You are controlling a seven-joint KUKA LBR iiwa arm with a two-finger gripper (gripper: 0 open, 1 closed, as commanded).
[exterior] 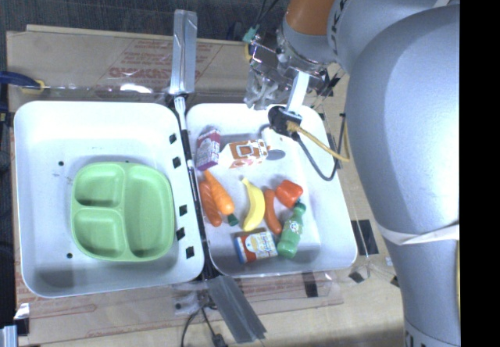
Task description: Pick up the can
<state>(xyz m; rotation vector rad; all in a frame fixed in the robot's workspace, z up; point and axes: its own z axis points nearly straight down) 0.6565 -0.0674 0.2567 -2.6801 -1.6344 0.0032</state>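
The grey arm (406, 103) with its orange band enters from the right, and its gripper (262, 91) hangs over the far rim of the right bin (332, 248); whether it is released or clenched I cannot tell. The left bin (31, 181) carries a green divided tray (123, 212). In the right bin, the can (255, 246) lies on its side near the front wall, its red-and-white label too blurred to read, touching a green bottle (291, 234). Behind them lie a banana (252, 205), two carrots (216, 197), a red pepper (287, 192), a small carton (248, 152) (orange print, unreadable) and a purple packet (208, 148). Faded red lettering on the cardboard (101, 56) over the tabletop stays illegible.
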